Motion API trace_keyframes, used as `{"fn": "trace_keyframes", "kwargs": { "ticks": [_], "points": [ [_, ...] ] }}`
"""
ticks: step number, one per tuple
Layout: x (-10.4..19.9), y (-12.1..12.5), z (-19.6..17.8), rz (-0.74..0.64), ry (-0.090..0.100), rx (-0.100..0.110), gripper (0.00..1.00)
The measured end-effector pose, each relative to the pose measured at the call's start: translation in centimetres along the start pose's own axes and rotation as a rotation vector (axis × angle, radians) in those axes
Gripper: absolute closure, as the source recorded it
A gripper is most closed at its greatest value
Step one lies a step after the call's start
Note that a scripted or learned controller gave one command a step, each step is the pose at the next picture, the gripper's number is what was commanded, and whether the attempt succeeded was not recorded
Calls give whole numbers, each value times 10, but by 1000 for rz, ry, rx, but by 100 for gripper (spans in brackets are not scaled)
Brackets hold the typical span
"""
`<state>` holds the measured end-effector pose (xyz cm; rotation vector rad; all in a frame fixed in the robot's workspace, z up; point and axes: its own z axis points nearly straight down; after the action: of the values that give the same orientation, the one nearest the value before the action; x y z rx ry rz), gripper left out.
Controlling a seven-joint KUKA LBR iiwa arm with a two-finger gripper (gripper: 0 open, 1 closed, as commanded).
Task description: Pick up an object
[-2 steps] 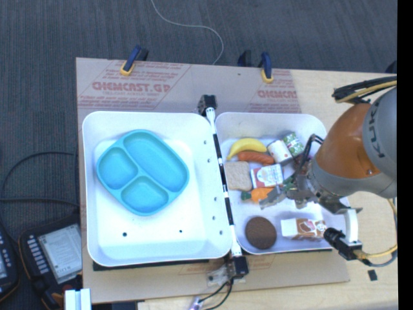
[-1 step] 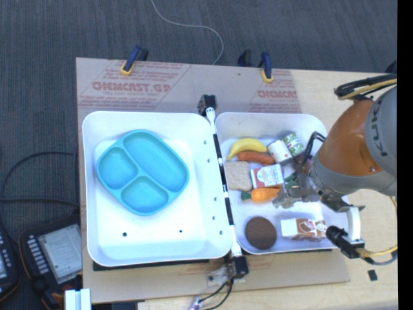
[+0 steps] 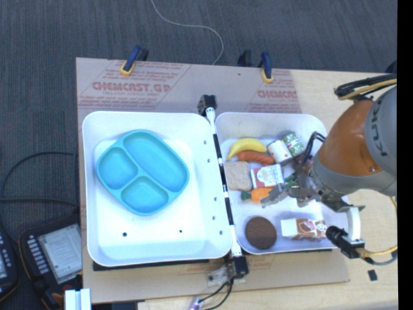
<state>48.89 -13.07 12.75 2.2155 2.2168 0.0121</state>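
Now, over on the left, the left bin (image 3: 103, 237) holds a blue divided plate (image 3: 142, 171), lying flat toward the bin's upper half. Moving across the centre divider, the right bin (image 3: 226, 124) is crowded: a yellow banana (image 3: 246, 147) near the top, a slice of bread (image 3: 237, 175) just below it, a white cup (image 3: 279, 151) and a green can (image 3: 293, 143) beside that. Lower down sit a round brown cookie (image 3: 261, 232) and a small carton (image 3: 302, 228). The gripper (image 3: 276, 194) hangs low over the pile's middle, near an orange carrot (image 3: 260, 194); whether it's open or closed can't be made out.
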Motion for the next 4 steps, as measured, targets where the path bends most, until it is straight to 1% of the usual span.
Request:
{"fn": "trace_keyframes", "kwargs": {
  "ticks": [1, 2, 3, 4],
  "points": [
    [32, -5, 40, 3, -4, 7, 0],
    [32, -3, 29, 3, -4, 3, 100],
    [33, -3, 29, 3, -3, 3, 0],
    [33, -3, 20, 2, -3, 4, 100]
  ]
}}
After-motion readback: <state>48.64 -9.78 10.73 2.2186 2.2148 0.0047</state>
